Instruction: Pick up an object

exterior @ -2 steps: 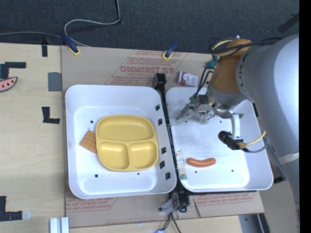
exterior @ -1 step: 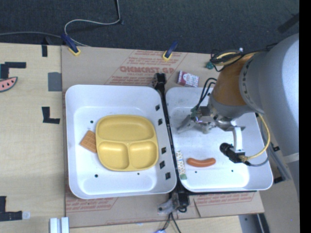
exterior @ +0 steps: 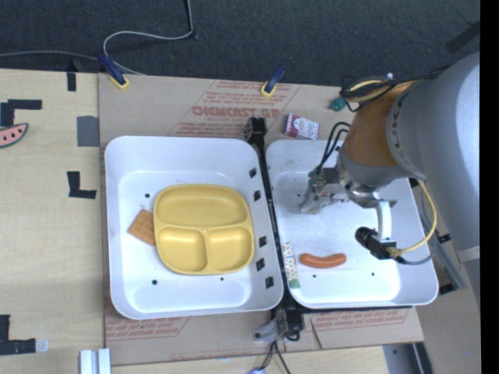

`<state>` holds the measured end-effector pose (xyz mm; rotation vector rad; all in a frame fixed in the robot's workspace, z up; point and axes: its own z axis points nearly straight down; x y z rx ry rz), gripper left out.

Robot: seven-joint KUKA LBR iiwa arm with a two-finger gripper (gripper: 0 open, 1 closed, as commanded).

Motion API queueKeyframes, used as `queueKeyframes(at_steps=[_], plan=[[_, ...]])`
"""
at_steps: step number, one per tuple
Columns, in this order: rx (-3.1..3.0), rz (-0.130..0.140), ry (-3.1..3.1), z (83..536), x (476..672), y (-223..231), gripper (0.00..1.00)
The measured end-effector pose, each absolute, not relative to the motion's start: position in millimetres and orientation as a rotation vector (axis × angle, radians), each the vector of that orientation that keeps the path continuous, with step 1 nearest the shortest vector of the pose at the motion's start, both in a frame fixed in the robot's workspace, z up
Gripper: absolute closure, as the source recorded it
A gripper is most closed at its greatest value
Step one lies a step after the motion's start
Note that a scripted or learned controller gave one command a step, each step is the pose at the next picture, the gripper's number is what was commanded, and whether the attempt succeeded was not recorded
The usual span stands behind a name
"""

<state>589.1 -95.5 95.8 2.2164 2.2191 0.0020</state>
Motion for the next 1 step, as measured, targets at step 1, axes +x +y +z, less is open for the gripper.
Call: queueKeyframes(at_steps=[1], plan=[[2.217,0.002,2.219,95.7,589.0,-95.5,0.0]])
